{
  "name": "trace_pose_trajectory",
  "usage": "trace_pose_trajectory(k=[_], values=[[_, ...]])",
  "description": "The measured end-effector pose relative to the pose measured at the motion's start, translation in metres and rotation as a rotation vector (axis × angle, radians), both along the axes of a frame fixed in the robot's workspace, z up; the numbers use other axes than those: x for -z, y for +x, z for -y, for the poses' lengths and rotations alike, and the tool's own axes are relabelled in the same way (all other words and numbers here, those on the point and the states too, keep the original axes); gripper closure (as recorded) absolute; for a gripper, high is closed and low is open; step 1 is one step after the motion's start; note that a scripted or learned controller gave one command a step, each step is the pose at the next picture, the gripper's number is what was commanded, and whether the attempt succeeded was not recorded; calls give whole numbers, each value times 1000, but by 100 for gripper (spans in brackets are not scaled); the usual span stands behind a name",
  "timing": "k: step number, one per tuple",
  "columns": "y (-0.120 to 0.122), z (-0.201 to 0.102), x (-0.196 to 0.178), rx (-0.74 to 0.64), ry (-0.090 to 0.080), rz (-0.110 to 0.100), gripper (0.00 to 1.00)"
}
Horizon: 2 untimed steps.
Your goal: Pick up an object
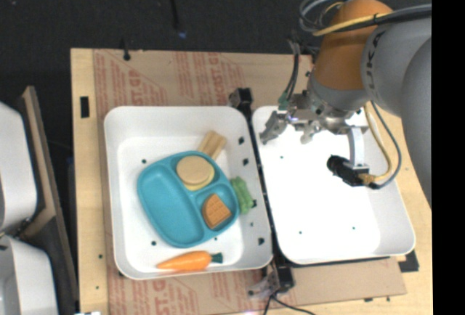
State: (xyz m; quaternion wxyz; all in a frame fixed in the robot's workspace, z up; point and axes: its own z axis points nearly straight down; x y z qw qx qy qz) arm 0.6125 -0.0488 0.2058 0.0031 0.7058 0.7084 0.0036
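Note:
My gripper (290, 131) hangs over the far left corner of the right bin (327, 223), open, with only bare white floor between its fingers. All the objects lie in the left bin (115, 161). A blue compartment tray (168, 208) holds a round tan disc (196, 170) and a brown bread-like piece (216, 210). A pale wooden block (213, 142) leans at the tray's far edge. A green piece (242, 195) lies against the tray's right side. An orange carrot (189, 260) rests along the near wall.
The grey arm with its orange band (349, 38) reaches in from the upper right above the right bin. A black cable connector (349, 170) hangs off the wrist over that bin. A black clamp (242, 98) sits on the ridge between the bins.

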Motion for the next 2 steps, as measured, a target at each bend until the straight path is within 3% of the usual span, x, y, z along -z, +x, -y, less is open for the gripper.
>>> trace_pose_trajectory(k=[2], values=[[-17,-9,5,4,-1,-9,0]])
